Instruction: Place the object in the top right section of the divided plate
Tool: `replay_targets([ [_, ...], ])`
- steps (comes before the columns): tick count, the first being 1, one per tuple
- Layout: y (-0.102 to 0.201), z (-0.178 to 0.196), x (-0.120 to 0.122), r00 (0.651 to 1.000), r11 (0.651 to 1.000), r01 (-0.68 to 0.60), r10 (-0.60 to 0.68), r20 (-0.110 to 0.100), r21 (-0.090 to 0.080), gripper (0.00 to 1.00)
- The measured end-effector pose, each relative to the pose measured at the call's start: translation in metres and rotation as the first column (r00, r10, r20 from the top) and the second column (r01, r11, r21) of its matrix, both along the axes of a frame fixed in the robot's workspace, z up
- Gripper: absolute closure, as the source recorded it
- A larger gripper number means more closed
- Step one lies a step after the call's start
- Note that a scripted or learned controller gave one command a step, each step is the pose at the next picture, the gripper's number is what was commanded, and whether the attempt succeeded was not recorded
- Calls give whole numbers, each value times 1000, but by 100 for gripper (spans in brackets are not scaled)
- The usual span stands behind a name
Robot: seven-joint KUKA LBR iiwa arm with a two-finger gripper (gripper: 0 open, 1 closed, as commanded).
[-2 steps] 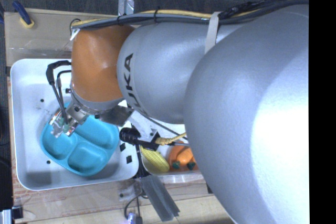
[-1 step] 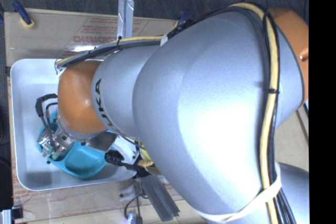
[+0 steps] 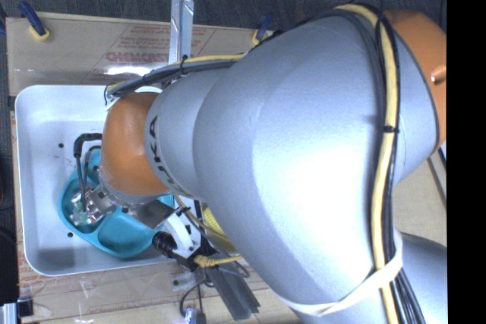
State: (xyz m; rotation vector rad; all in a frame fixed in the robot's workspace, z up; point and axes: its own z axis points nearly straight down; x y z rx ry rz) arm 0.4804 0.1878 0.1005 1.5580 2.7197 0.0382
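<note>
Down at the lower left of the view, under the orange band of the arm (image 3: 304,148), the gripper (image 3: 85,210) hangs low over the blue divided plate (image 3: 121,239), which lies in the left white bin (image 3: 38,163). Whether the gripper is wide or narrow I cannot tell, because the wrist covers it, and the object to be placed cannot be made out either, so its direction and long axis stay unknown. The plate spreads below and to the right of the gripper, its far sections hidden by the arm. To do this step well, I judge the gripper should be centred over the correct section, clear of the dividing ridges, and should release low so the object does not bounce out
</note>
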Motion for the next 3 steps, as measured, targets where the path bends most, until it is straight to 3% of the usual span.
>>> replay_targets([
  [1, -130, 91, 8, 995, 995, 98, -99, -19, -18, 100],
  [2, -102, 112, 53, 994, 994, -107, 107, -18, -18, 100],
  [3, -15, 76, -5, 940, 940, -341, 340, -23, -18, 100],
])
